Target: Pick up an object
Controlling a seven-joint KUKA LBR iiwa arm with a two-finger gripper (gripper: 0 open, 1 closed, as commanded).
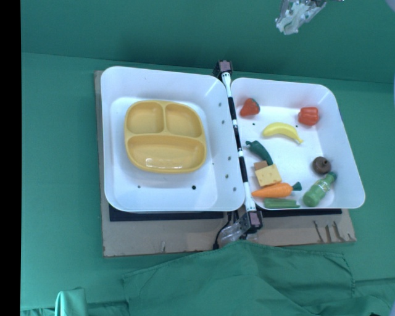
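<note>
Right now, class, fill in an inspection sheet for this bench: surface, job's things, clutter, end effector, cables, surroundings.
Surface: brown cardboard base bearing two shallow white bins, left bin and right bin.
Job's things: in the right bin, yellow toy banana, orange toy carrot, red toy strawberry, red toy pepper, green toy bottle, yellow cheese block, brown round toy.
Clutter: yellow divided plastic plate in the left bin.
End effector: high above the right bin, away from everything.
Cables: nothing seen.
Surroundings: green cloth all around.
</note>
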